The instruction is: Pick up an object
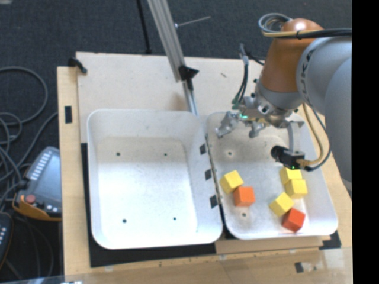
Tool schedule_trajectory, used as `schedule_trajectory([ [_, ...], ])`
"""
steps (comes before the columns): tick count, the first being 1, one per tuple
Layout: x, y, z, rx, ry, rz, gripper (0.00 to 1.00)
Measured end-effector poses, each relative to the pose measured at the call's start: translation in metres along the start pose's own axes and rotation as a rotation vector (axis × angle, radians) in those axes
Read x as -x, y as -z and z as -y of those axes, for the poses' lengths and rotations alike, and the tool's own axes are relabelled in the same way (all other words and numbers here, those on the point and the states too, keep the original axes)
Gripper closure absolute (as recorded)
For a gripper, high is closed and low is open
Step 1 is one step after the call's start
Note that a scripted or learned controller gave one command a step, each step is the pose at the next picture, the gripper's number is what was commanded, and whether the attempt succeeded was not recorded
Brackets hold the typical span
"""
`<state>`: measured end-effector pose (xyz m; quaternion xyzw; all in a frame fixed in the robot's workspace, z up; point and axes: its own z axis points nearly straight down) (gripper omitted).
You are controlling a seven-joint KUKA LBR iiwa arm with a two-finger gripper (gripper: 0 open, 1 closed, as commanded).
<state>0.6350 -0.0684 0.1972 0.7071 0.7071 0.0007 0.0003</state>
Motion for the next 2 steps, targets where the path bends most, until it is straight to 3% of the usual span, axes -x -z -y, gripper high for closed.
schedule_trajectory([
  [1,0.03,-0.051,0.035,-0.007,-0.003,0.003,0.0],
  [2,0.027,-0.101,0.073,0.002,-0.002,0.002,0.0],
])
